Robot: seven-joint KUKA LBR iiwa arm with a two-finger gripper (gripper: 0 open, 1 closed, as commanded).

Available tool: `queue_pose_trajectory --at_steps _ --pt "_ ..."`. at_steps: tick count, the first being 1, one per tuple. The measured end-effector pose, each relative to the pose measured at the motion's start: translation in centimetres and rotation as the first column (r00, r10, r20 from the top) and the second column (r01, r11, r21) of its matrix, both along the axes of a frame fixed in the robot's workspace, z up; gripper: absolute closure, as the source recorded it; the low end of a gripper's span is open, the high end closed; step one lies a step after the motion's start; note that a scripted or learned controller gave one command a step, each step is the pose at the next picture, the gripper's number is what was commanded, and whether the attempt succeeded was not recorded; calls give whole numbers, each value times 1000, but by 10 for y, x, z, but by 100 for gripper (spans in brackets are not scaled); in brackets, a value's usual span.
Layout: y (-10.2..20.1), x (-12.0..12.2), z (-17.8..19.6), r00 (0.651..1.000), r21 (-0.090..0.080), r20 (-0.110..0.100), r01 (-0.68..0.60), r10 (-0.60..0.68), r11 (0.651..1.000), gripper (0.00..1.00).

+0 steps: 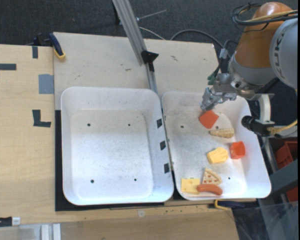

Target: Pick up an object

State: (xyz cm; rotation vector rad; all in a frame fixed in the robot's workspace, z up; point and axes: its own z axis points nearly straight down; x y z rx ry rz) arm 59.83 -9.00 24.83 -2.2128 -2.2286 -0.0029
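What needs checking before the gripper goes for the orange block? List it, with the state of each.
1. Gripper sits above the orange block, at the block's upper edge: ok.
2. Finger opening: cannot tell.
3. Block between the fingers: cannot tell; treat as not held.
4. Tan pastry piece lies close below the block and may get nudged: not ok.
5. Block lies inside the right bin, away from its walls: ok.
6. Red cube and yellow cheese wedge lie apart from the block: ok.

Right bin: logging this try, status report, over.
Pincer low over right bin. Orange block just below it, on bin floor, grasp unconfirmed. Bread piece close beside.
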Motion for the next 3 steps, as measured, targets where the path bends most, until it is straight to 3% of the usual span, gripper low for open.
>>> queue_pose_trajectory --at_steps 1,3 --pt "51 13 -15 1000 -1 -3 0 0 1000 100" --pt "153 50 -6 1000 0 0 0 0 1000 100"
